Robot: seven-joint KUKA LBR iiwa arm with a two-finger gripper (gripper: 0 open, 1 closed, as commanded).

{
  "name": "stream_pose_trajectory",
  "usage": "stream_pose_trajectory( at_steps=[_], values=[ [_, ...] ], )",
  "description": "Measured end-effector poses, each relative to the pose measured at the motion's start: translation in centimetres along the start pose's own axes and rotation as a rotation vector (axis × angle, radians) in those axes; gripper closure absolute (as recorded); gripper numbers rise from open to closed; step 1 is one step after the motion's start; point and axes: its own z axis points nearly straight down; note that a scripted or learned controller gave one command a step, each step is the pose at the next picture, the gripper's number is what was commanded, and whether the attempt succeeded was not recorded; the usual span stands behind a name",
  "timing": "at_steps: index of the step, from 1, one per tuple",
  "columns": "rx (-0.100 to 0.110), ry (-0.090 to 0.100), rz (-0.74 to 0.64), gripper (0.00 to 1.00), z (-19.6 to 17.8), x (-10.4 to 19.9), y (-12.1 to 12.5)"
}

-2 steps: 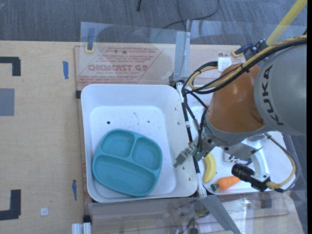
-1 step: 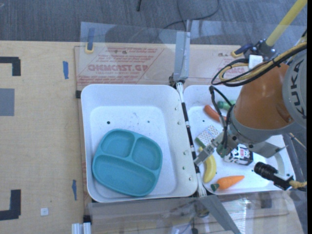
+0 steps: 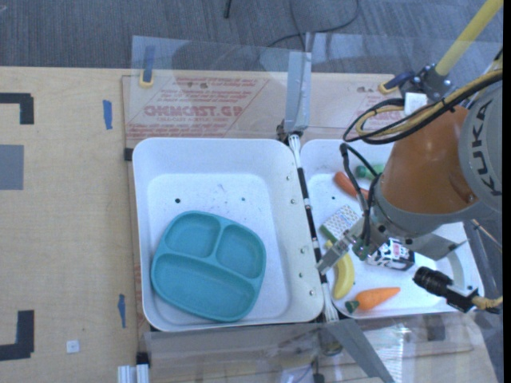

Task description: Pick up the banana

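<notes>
Carrot (image 3: 375, 297): nearest you, just right of the banana; keep your close clear of it.
Banana (image 3: 344, 277): lies in the right bin (image 3: 319, 174), hard by its left wall, long axis running near to far.
Your approach: judged best straddling the banana's middle, across its width; it sits close to the wall.
Pincer (image 3: 335, 250): hangs just beyond the banana's far end, at or just above it; contact unclear. Spread: cannot tell. Nothing seen gripped.
Blue plate (image 3: 209, 266): left of the banana, in the other bin.

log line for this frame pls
stage: reaching | gripper: just above banana, no hold seen | right bin: banana, two carrots | left bin: teal tray
</notes>
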Motion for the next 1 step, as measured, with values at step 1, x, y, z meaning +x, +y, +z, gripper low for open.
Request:
stream_pose_trajectory(
  at_steps=[1],
  values=[
    [-0.001, -0.001, -0.007, 0.00, -0.01, 1.31, 1.03]
  ],
)
